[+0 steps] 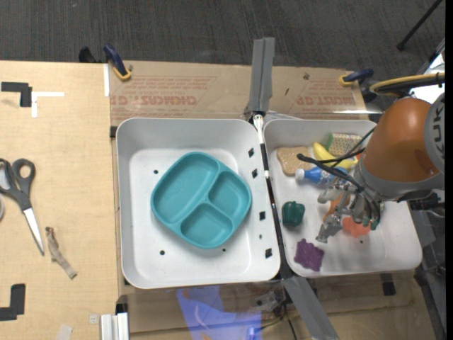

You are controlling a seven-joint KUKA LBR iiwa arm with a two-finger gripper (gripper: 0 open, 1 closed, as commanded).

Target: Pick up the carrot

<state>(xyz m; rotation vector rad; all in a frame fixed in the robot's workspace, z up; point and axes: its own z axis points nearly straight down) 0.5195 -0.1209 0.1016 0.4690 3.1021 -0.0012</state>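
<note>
The surface (pixel 56 190) carries two white bins: the left bin (pixel 127 190) holds one teal divided plate (pixel 202 200), the right bin (pixel 396 257) one carrot (pixel 356 226), one green pepper (pixel 293 214) and one purple piece (pixel 308 255). One pair of scissors (pixel 21 197) lies at the surface's left edge. The gripper (pixel 338 222) hangs over the right bin, touching the carrot near its right wall; finger spacing cannot be determined.

The arm (pixel 396 147) is reaching into the right bin (pixel 396 257); its gripper (pixel 338 222) is hanging beside an orange carrot (pixel 356 226); a green pepper (pixel 292 213) and purple piece (pixel 308 255) are lying nearby; a teal plate (pixel 202 200) is sitting in the left bin (pixel 134 190).
</note>
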